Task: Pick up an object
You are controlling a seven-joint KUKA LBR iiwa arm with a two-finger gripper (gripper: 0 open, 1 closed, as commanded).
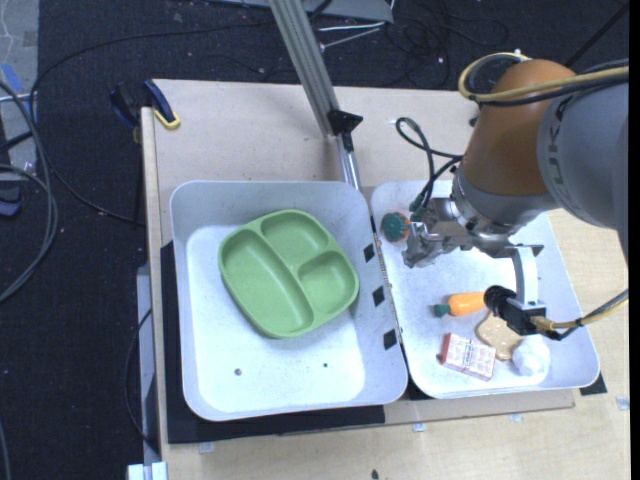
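Camera view is showing the arm [540, 138] hanging over the right bin [570, 368], its gripper [425, 243] hovering near a small teal ball [394, 226] by the bin's left wall; its grip state I cannot tell. Descending there is risking a wall strike or nudging the ball away.

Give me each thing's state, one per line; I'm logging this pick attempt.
green divided plate: upright, lying in the left bin, nothing in its compartments.
toy carrot: on its side in the right bin.
pink patterned box: flat on the bin floor.
teal ball: resting by the bin's left wall.
claw: low over the right bin, nothing seen in it.
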